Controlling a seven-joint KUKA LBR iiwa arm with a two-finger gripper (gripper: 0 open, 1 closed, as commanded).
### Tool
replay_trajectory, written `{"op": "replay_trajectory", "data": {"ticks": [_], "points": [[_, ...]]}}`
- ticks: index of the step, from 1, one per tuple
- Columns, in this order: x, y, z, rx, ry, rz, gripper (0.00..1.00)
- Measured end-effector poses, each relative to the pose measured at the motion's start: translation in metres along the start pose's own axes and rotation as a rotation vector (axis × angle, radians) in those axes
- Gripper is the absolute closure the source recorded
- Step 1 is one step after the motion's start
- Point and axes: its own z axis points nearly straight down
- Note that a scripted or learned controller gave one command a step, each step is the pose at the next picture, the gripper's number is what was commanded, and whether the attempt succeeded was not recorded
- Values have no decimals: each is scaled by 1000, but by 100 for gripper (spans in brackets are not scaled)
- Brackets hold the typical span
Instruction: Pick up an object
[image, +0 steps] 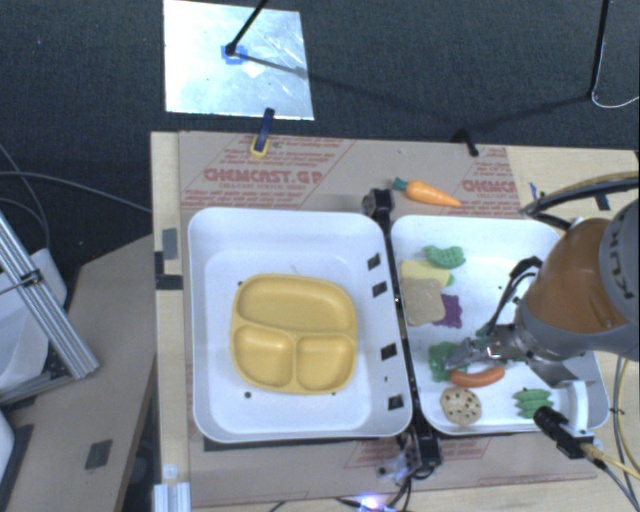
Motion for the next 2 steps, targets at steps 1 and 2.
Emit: {"op": "replay_trajectory", "data": {"ticks": [1, 2], "points": [[2, 2, -11, -2, 1, -5, 100], [74, 2, -104, -5, 2, -15, 100]]}}
